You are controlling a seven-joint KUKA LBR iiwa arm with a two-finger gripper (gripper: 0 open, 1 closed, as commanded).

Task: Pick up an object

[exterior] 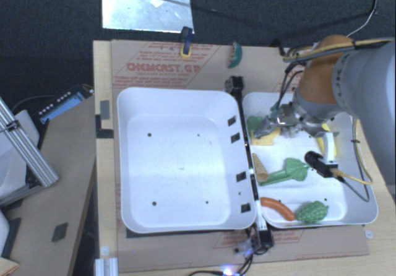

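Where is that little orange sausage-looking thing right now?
The orange sausage lies in the right bin, near its front left corner, just left of the bumpy green toy and below the ice-cream cone.

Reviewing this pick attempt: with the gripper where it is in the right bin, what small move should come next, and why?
Probably a short descent onto the yellow piece. The gripper sits low over the right bin's upper-left corner, right beside that piece and a green item, and nothing shows between its fingers. Whether it is already touching cannot be told.
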